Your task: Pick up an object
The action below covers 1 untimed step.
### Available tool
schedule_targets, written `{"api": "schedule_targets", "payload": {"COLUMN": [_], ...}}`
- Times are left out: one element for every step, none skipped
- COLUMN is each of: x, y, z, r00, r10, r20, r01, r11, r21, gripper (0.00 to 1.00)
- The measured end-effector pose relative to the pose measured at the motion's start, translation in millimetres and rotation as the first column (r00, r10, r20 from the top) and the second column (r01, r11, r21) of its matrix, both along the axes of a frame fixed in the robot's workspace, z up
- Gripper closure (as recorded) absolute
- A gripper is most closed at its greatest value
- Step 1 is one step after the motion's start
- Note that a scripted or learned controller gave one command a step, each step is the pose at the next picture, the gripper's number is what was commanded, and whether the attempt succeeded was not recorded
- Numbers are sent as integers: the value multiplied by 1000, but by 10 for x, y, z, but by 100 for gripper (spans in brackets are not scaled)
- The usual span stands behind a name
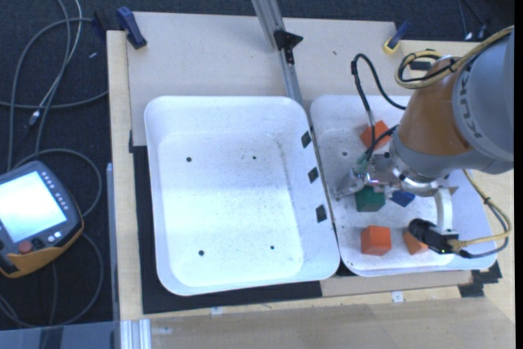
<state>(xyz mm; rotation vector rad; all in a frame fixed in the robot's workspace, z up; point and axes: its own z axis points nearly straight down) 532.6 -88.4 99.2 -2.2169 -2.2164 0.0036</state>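
The arm [482, 106] is a thick rounded grey shell with dark lettering on its side. An orange band [429, 131] rings it above the wrist. Black and yellow cables [417, 65] loop along it. The gripper [365, 180] is small, metallic, with pale parts.

Two white bins [225, 200], three orange blocks [376, 240] (one partly hidden), one green block [370, 199], one blue block [402, 198]

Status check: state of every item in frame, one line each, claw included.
Claw: low in the right bin, over the green block; grip unclear.
Green block: on the bin floor, under the claw.
Orange block: loose near the front rim.
Second orange block: by the arm, partly hidden.
Blue piece: partly covered by the wrist.
Left bin: sitting flat.
Right bin: holds the blocks.
Pendant: screen lit.
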Motion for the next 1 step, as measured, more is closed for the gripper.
{"api": "schedule_targets", "payload": {"x": [-198], "y": [261], "z": [1048], "r00": [1000], "r10": [4], "r20": [14], "r01": [-4], "r11": [1000], "r21": [-3], "gripper": [0]}}
